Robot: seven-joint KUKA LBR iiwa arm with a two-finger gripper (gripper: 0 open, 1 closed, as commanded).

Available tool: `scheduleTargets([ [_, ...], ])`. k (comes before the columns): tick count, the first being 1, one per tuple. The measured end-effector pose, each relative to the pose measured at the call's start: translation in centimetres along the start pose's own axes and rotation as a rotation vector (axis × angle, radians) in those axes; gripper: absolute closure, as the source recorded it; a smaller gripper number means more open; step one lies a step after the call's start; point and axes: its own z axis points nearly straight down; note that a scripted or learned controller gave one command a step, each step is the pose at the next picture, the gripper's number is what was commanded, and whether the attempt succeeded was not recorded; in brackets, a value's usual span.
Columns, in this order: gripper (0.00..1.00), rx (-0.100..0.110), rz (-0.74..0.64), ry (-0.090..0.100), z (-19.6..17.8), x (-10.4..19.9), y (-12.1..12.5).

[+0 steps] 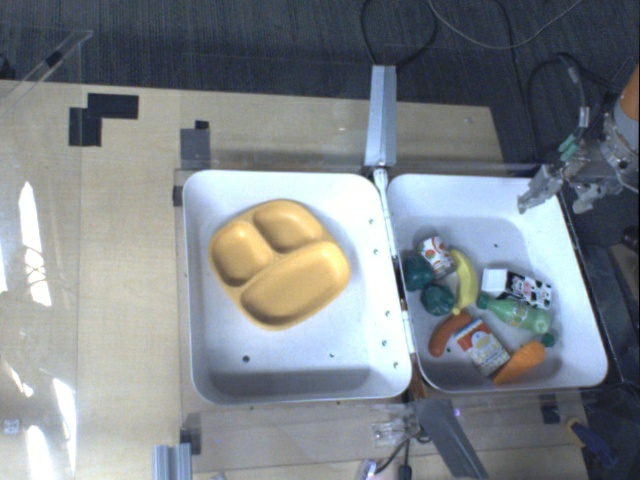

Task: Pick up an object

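We see the two-finger gripper [553,186] at the far right corner of the right white bin [560,230], above its rim; its fingers stand spread with nothing between them. The objects lie well apart from it, clustered in the near half of that bin: a small red and white can [434,255] beside a yellow plastic banana [463,278], dark green toy pieces [428,286] to their left, a white and black carton [518,286], a green bottle [520,314] just near of it, a red sausage-shaped toy [446,334], an orange and white packet [481,348] and an orange carrot [520,361]. In the left white bin [210,368] a yellow three-compartment plastic tray [280,261] rests.
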Motion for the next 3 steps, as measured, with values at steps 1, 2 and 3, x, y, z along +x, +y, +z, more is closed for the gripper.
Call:
scheduleTargets([
  [1, 0.0, -0.005, 0.069, -0.002, -4.6, 2.9, 3.1],
  [2, 0.0, -0.001, 0.129, 0.0, 11.2, 4.8, 0.7],
  [3, 0.0, -0.011, 0.1, 0.0, 17.0, 8.5, -2.5],
])
